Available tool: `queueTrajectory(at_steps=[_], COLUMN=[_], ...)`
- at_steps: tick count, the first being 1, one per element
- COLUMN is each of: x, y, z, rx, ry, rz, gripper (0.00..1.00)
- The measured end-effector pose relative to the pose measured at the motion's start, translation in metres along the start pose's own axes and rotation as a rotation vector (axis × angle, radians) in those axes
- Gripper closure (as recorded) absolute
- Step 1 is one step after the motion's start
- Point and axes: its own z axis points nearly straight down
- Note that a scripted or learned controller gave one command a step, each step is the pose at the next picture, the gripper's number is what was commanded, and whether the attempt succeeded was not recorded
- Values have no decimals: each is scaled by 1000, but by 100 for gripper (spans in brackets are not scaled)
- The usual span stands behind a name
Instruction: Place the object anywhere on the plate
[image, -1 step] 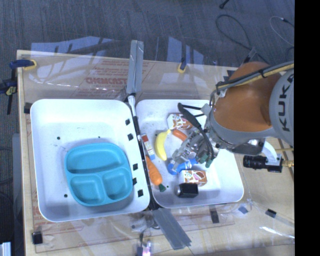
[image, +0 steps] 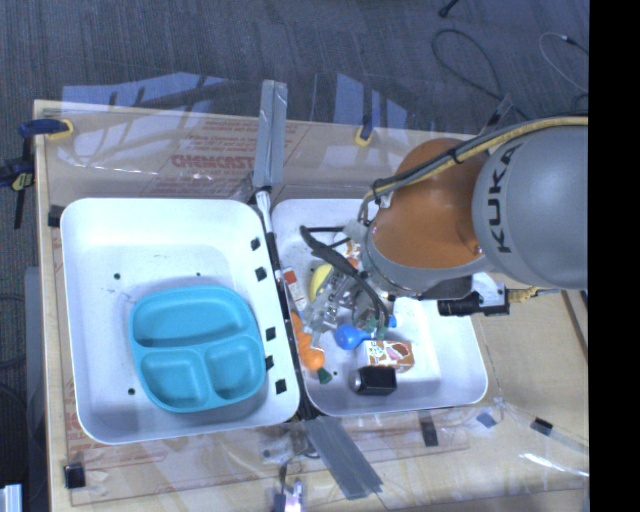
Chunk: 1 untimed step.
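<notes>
A light blue plate (image: 190, 347) with three compartments lies in the left bin (image: 90, 240). The right bin (image: 455, 345) holds a heap of small objects: a yellow piece (image: 320, 279), a blue round piece (image: 348, 337), an orange piece (image: 313, 355), a black block (image: 376, 380) and a printed packet (image: 392, 352). My gripper (image: 345, 303) reaches down into this heap from the right, under the orange and grey wrist (image: 435, 215). Its tips sit among the objects, just above the blue piece.
A raised divider (image: 272, 300) with black clips separates the two bins. A red and white packet (image: 293, 290) lies along the right bin's left wall. Black cables (image: 325, 240) loop near the wrist. The bench carries clamps and metal brackets around the bins.
</notes>
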Motion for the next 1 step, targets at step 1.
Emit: queueTrajectory(at_steps=[1], x=[8], y=[-69], z=[4], rx=[0], ry=[0], rz=[148], gripper=[100])
